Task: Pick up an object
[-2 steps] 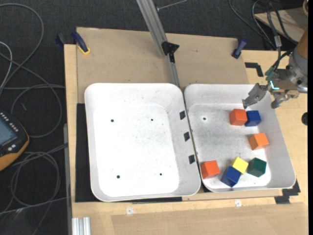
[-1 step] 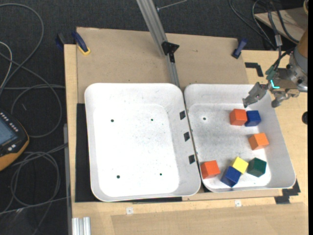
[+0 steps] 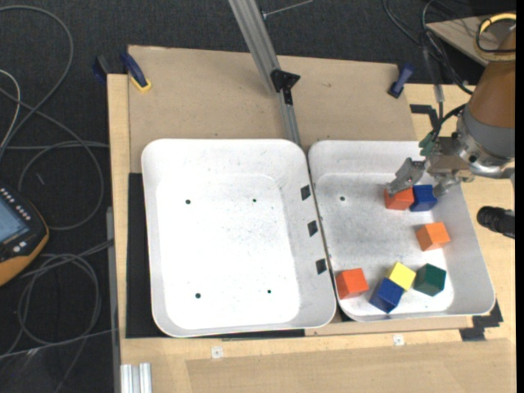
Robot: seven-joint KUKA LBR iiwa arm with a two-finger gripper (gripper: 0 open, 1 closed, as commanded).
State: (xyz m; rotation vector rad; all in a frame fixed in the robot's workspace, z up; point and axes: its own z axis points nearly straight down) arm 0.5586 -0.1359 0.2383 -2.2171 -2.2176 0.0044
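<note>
1. Now: right bin point(image 3: 467, 301) holds seven blocks: red block point(image 3: 399, 199) and blue block point(image 3: 423, 197) touching near its top; orange block point(image 3: 432, 236) mid-right; orange-red block point(image 3: 352, 282), yellow block point(image 3: 402, 275), dark blue block point(image 3: 385, 295), green block point(image 3: 429, 279) along the front. Left bin point(image 3: 164, 219) beside it.
2. Gripper point(image 3: 426, 178) fingers spread, over the red/blue pair, nothing between them.
3. Fingertip contact with the blocks unclear.
</note>
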